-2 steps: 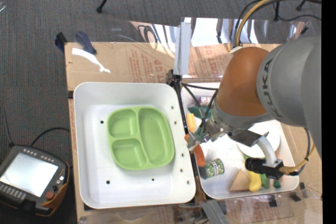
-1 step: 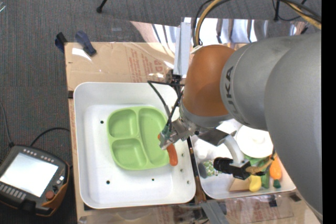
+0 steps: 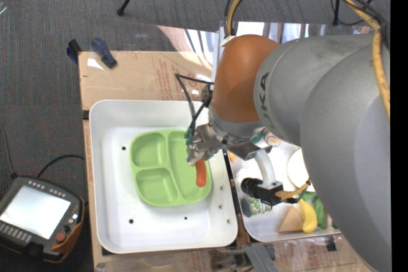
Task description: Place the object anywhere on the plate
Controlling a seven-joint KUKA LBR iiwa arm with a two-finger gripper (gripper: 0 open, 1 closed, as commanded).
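A light green divided plate point(image 3: 162, 169) lies in the left white bin point(image 3: 115, 226). My gripper point(image 3: 194, 155) hangs over the plate's right side. It is shut on the top end of a small orange-red stick-shaped object point(image 3: 201, 174). The object points down over the plate's long right compartment, and I cannot tell whether its lower end touches the plate. The arm's orange band and grey body cover much of the right bin.
In the right bin point(image 3: 268, 236) lie a yellow banana point(image 3: 309, 216), a tan wedge point(image 3: 290, 221), a green item point(image 3: 321, 213) and a small printed item point(image 3: 255, 206). A teach pendant point(image 3: 35, 216) sits on the floor at lower left.
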